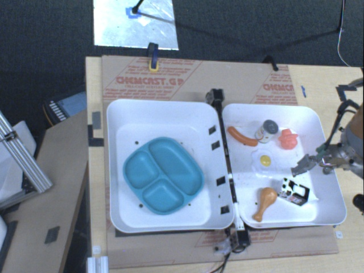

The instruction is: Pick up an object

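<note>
White plastic frames the scene: two shallow bins sit side by side on a bench, and the right bin [327,129] holds all the small objects on offer. Nearest the gripper [310,165] lies a black-and-white patterned block [295,191], close to the bin's front right corner and just below the gripper's tip. Just left of the block rests a tan toy drumstick [264,201], its thin end pointing toward the bin's front edge. Farther up the bin floor sits a fried egg toy [264,161] with a yellow yolk. Beyond it, toward the back wall, an orange sausage [243,136] lies at a slant, a small can [266,131] stands beside it, and a pink-red strawberry-like piece [289,139] sits just right of the can.

Reaching in from the right, the grey arm places its gripper above the bin's right half, between the pink piece and the patterned block; nothing shows between its fingers, and whether they are spread or pressed together cannot be told from this angle.

In the left bin [122,118], a blue divided plate [163,174] with three compartments lies flat at the centre. Both bins rest on a brown printed cardboard sheet [187,78].
</note>
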